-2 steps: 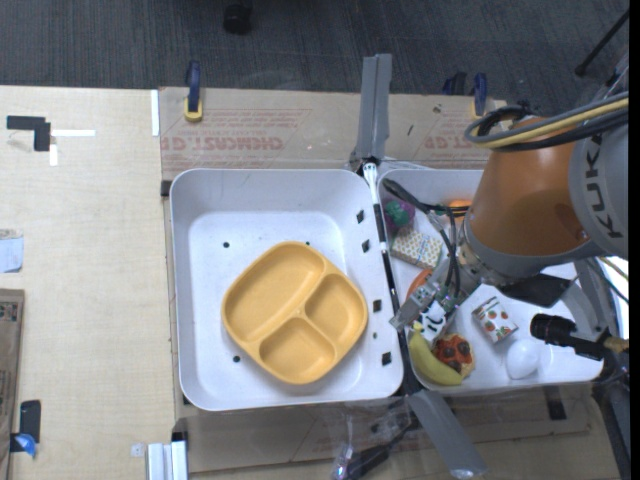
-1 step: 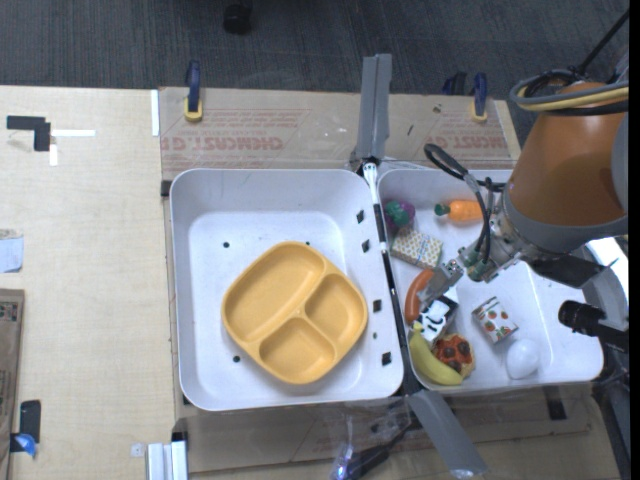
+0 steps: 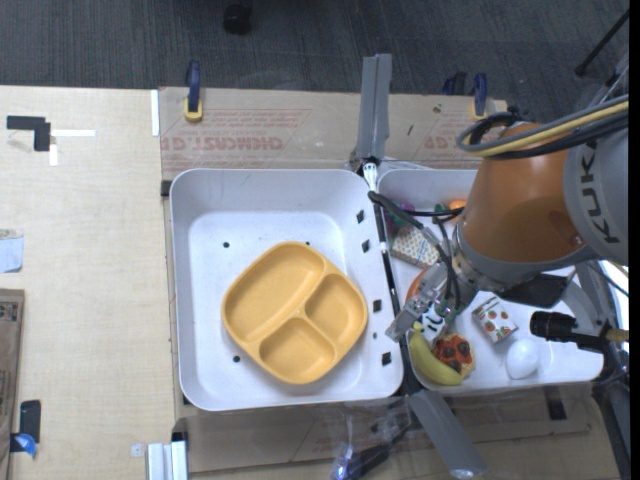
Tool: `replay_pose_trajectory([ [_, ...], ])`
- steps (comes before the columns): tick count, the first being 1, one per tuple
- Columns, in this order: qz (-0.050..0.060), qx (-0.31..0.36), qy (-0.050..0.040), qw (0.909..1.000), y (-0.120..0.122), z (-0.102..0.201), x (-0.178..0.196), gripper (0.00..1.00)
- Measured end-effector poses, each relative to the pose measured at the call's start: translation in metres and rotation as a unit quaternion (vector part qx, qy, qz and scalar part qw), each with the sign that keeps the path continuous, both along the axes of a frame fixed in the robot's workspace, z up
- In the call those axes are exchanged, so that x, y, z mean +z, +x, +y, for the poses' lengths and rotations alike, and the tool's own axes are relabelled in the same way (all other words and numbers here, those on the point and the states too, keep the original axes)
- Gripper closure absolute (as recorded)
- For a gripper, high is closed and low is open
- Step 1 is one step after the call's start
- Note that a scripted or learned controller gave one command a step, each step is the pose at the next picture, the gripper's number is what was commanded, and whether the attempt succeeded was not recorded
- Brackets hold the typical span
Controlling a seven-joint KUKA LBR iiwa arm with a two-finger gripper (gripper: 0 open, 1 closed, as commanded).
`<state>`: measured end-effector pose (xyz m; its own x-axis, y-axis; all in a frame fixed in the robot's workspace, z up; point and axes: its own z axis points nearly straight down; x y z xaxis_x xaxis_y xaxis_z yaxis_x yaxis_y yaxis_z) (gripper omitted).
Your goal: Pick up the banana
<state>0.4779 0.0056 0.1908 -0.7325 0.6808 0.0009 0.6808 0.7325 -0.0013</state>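
Whether the jaws are spread or clenched, you cannot tell: the gripper (image 3: 428,313) is a tangle of dark metal and cable low in the right bin, and nothing is visibly between them.

From there, take the scene by size. You have the pale wooden bench (image 3: 80,268) running across the view, with a sheet of printed cardboard (image 3: 280,133) under the far edge of the 2 bins. The left bin (image 3: 190,268) is the bigger open white area, and in it lies 1 yellow divided plate (image 3: 293,313) with 3 compartments, turned at an angle and sitting toward the near half of that bin.

Next comes the arm's orange band (image 3: 520,203), which hangs over the right bin (image 3: 575,363) and hides much of its floor. A grey upright post (image 3: 375,108) stands at the far end of the wall between the 2 bins.

Smaller things crowd the right bin's near end. Your banana (image 3: 432,363) lies at the near left corner of that bin, just below the gripper and close to it, curved along the bin's wall. Against its right side sits a red and orange patterned object (image 3: 455,351). Further right you see a small patterned box (image 3: 494,320), then a white egg-shaped object (image 3: 522,358) near the bin's front rim.
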Motion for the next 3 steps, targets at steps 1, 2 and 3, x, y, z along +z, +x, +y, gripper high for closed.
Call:
replay_pose_trajectory([
  [1, 0.000, 0.000, -0.0001, 1.0000, 0.000, 0.000, 0.000, 0.00],
  [2, -0.003, 0.239, -0.0003, 0.9711, 0.001, -0.075, 0.061, 0.00],
  [3, -0.003, 0.373, -0.0002, 0.9279, 0.001, -0.020, 0.130, 0.00],
])
